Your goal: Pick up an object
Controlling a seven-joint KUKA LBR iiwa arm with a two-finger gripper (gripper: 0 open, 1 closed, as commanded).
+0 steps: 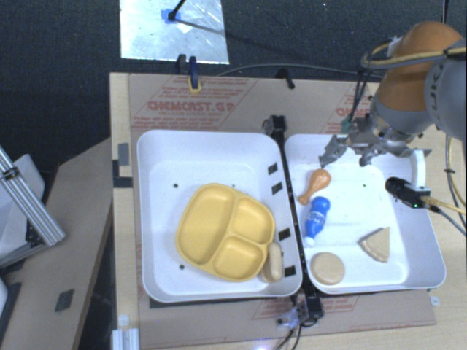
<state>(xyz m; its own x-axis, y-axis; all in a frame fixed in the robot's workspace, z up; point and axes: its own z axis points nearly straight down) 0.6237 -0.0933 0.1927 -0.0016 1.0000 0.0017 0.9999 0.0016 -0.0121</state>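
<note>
Overhead, two-finger gripper [349,150] with fingers spread, gripping nothing, hovered over right white bin's [416,228] far edge, orange plastic drumstick [316,183] just near-left of it.

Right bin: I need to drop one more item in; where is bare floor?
Right bin: free along its right side, between the wedge and the far wall, below the claw. Crowded along its left edge: drumstick, blue bottle and round cookie line up there.
</note>
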